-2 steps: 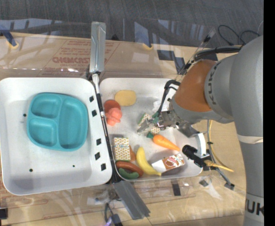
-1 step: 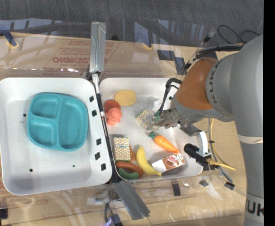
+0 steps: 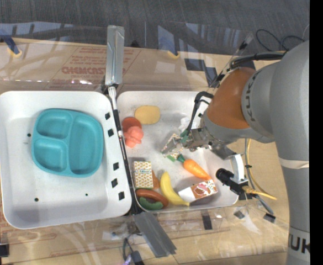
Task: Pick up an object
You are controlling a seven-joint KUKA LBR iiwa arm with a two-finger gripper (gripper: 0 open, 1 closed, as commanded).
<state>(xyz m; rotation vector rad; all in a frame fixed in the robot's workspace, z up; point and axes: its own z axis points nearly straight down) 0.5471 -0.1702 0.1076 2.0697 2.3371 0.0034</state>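
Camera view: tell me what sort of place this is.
Likely a robotics lab bench for grasping trials: a grey arm reaches over two white bins, one holding toy food such as a carrot and a banana, the other a teal tray.

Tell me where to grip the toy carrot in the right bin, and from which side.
Grip the carrot across its thicker orange middle, coming straight down from above. It lies flat and diagonal, green top up-left near the gripper, tip toward the small carton. Closing across the narrow width likely suits its tapered body.

Red "CHEMCAST" lettering on the cardboard sheet (image 3: 73, 65); "KU" on the arm (image 3: 297, 244).
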